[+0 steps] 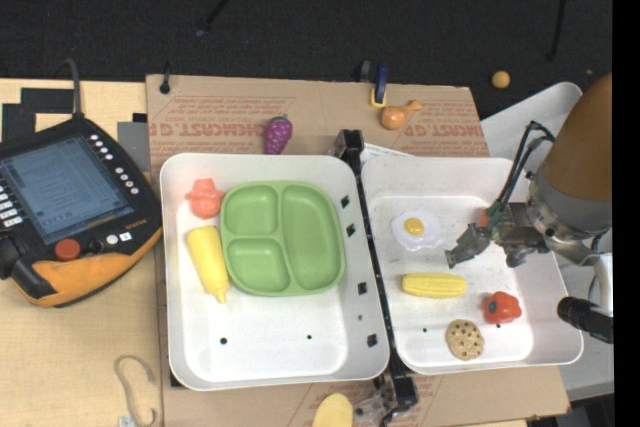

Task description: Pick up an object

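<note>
Two dark fingers of the gripper (478, 242) hang spread apart over the right bin (560, 347), with nothing between them. Using the corn cob (434, 286) as the reference, the fingertips hover just above and slightly to its right, not touching it. The grey arm (585, 165), with its orange band, enters from the right, well beyond the cob.

A fried egg toy (414, 229) lies above the cob and a little to its left, near the fingertips. A cookie (464, 339) sits below the cob to its right, near the bin's front wall. A red tomato-like toy (503, 307) rests to the right of the cob, slightly lower.

Left of the cob, across the divide, the left bin (260, 355) holds a green divided plate (282, 238). A yellow bottle-shaped toy (208, 261) lies beyond the plate, farther left of the cob, and a pink toy (203, 198) sits above that.

On the cardboard sheet (310, 115) well above the cob are a purple grape bunch (278, 133), up and left, and an orange pear-like toy (397, 114), almost straight up. A yellow lemon-like toy (333, 410) lies below the cob and to its left, outside the bins. A teach pendant (70, 205) rests on the bench far to the left of the cob.
</note>
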You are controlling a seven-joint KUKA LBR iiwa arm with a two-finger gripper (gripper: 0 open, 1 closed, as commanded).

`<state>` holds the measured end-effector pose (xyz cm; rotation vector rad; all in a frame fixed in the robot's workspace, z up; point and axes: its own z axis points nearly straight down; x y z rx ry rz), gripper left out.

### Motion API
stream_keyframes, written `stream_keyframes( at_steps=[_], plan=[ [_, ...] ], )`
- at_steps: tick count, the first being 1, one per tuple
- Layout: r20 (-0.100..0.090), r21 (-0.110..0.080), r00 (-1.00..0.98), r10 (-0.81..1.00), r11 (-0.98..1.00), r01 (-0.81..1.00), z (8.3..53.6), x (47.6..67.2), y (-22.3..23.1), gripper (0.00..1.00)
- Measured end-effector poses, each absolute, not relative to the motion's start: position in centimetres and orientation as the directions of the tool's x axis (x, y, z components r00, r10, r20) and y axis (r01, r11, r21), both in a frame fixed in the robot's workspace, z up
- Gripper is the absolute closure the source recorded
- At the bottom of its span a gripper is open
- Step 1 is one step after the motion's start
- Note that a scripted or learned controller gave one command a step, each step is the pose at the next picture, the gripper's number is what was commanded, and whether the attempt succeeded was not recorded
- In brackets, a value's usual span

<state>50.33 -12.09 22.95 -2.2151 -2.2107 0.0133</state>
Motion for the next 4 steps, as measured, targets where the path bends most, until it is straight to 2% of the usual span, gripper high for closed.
stream_keyframes(
  at_steps=[1,2,4],
  plan=[
    [0.0,-0.001,0.0,1.0,0.0,1.0,23.6,50.6,-12.1,0.0],
    [0.003,-0.009,-0.001,1.0,0.001,1.0,17.2,50.5,-11.6,0.0],
    [0.001,-0.004,-0.001,1.0,0.001,1.0,8.5,51.0,-11.6,0.0]
  ],
)
